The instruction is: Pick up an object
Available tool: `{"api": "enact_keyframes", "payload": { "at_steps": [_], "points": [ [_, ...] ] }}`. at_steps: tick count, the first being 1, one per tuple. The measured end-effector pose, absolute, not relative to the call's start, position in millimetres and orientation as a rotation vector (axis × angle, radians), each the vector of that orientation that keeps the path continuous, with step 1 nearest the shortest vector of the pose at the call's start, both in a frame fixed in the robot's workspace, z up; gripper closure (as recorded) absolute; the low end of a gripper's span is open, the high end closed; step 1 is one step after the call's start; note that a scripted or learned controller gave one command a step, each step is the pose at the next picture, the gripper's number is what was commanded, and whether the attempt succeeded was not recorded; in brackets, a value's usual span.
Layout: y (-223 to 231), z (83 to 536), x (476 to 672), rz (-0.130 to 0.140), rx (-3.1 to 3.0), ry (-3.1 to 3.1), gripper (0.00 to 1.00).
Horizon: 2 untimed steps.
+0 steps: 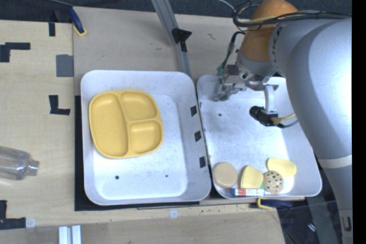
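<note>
Worktop's right bin (209,123): end effector (224,88) at 12 o'clock end, grip state unreadable; cookies (251,175) lie toward 5 o'clock.

Even, soft overhead light; faint shadows, perhaps slightly blurred, with mild glare on white bins (191,140).

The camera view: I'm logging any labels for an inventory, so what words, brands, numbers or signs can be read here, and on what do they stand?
No text can be read in this view.
The flat packet at the near edge of the right bin has red and blue patches that may be print: too small and blurred to read.
The yellow divided plate in the left bin shows no marking.
The clear bottle on the bench shows no legible label.
</note>
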<state>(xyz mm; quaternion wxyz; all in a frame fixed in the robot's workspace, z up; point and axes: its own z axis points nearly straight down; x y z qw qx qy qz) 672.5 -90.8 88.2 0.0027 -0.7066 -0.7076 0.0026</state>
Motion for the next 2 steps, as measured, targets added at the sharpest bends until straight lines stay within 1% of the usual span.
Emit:
{"api": "enact_keyframes", "payload": {
  "at_steps": [2],
  "points": [
    [-92, 89, 642.9, 0.005, -2.221, -2.222, 1.00]
  ]
}}
